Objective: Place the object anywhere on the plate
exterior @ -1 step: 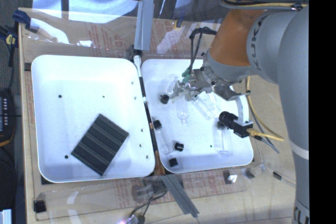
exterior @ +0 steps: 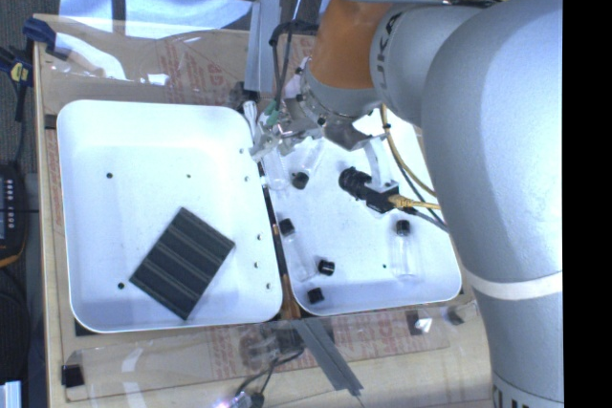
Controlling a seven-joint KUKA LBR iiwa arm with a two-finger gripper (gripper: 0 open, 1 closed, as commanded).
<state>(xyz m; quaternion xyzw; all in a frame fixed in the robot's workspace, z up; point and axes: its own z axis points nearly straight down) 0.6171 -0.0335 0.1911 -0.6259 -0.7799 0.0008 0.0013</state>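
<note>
Wooden surface (exterior: pixel 191 354) under clear sheeting, 2 white bins side by side, dark carpet beyond. Left bin (exterior: pixel 86 139): a dark ribbed rectangular plate (exterior: pixel 182 262), lower centre. Right bin (exterior: pixel 440 282): several small clear vials with black caps (exterior: pixel 404 248), scattered. Gripper (exterior: pixel 277 134) at upper centre, over the bins' shared edge; fingers lost in clutter, grip impossible to tell. Arm (exterior: pixel 459 91) covering the right.
</note>
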